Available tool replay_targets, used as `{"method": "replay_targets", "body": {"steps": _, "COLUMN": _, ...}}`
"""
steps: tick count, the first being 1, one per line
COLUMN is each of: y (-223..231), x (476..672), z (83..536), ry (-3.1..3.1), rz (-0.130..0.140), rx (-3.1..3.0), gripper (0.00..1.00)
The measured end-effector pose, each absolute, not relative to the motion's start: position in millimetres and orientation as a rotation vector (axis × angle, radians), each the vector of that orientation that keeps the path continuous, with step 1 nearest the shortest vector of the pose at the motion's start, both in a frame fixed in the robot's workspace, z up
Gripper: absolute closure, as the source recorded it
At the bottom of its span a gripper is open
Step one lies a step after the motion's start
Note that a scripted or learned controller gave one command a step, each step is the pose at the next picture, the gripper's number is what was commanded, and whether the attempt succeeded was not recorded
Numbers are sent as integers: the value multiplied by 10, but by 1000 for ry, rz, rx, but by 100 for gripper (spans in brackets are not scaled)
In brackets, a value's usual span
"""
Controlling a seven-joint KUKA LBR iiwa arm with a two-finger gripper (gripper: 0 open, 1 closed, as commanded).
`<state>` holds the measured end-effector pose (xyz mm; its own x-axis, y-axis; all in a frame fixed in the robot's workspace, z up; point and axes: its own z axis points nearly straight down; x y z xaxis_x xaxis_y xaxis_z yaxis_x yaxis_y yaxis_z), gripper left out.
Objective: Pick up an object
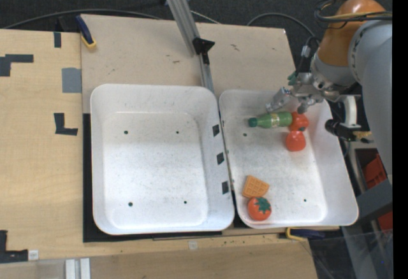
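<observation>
Wooden desk [38,163] surface is seen at the near edge, carrying two shallow white bins side by side. Nearest in the right bin [331,204], a red tomato [259,208] with a green top is noted close to the front wall, and an orange cracker [255,186] is recorded just behind it, touching or nearly touching. The left bin [153,157] is seen alongside, its rim meeting that of the right bin.

Farther back in the right bin, a red ball [294,141] is found, with a second red item [299,122] just behind it. A green bottle [272,121] is laid on its side beside that second item, its cap pointing toward the left bin.

The jaws [292,97] are positioned directly behind the bottle, at the far part of the right bin. Whether they are spread or pressed together cannot be told; nothing is seen between them. The grey arm [376,61] with its orange band [347,29] is observed entering from the right.

At the far side, a metal rail [178,4] is seen running diagonally over the desk, and a blue and yellow clamp [85,32] is noted at a far corner of the board.
</observation>
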<state>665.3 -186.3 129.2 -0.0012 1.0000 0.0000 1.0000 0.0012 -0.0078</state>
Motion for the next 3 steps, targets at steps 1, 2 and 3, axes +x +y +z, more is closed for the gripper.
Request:
{"method": "replay_targets", "body": {"steps": 1, "y": -1851, "x": 6643, "z": 858, "ry": -2222, "rz": 7, "rx": -2216, "gripper": 0}}
{"method": "replay_targets", "body": {"steps": 2, "y": -1847, "x": 6657, "z": 988, "ry": -2226, "rz": 5, "rx": -2217, "gripper": 100}}
{"method": "replay_targets", "body": {"steps": 3, "y": -1909, "x": 6698, "z": 1452, "ry": -2226, "rz": -3, "rx": -2222, "gripper": 100}}
